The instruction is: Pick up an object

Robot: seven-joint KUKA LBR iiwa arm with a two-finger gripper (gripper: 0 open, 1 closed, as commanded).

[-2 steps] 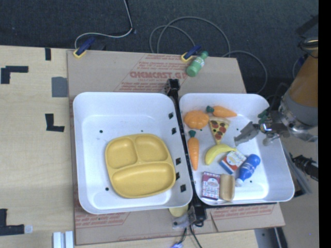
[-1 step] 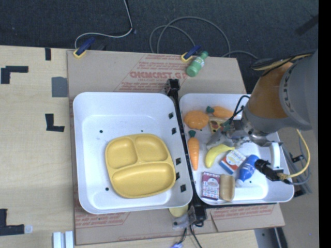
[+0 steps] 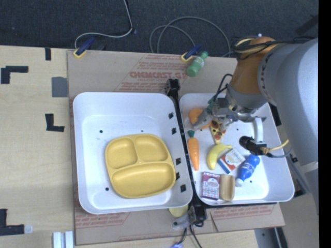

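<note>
Right now I'm lowering the hand [image 3: 220, 119] over the far-left clutter in the right bin [image 3: 276, 192]; grip state unclear, so I'm centring on one toy.

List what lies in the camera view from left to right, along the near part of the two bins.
Yellow divided plate in the left bin → carrot → small red packet → hot dog bun → blue bottle, all four in the right bin.
</note>
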